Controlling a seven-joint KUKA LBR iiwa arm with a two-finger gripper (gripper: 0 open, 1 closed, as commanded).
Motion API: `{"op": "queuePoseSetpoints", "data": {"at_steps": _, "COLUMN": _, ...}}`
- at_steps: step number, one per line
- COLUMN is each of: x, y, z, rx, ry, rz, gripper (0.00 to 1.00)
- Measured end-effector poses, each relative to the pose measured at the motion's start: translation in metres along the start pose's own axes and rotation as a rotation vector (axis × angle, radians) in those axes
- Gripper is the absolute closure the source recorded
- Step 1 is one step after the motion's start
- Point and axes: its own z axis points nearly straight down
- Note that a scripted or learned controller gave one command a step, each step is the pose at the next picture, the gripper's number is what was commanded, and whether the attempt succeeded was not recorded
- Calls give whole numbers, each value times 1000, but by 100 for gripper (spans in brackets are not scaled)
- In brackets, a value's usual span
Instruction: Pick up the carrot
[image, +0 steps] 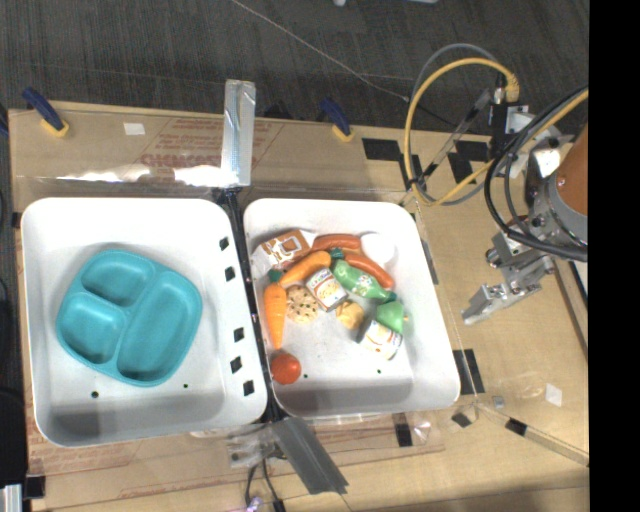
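On bench (520, 400), 2 white bins (40, 300)

Left of the metal pincer (505, 290), glossy white plastic bins (430, 340) sit on a matt, wood-like surface (520, 400); the carrot (274, 315) looks smooth plastic.

A robotics lab: 2 white bins (40, 300) sit on a cardboard-covered bench (520, 380) held by blue clamps (45, 112), with loose yellow and black cables (450, 110) and toy food (335, 285).
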Motion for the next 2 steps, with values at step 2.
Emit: {"op": "queuePoseSetpoints", "data": {"at_steps": 2, "x": -12, "y": -2, "z": 29, "rx": 4, "ry": 2, "rz": -504, "gripper": 100}}
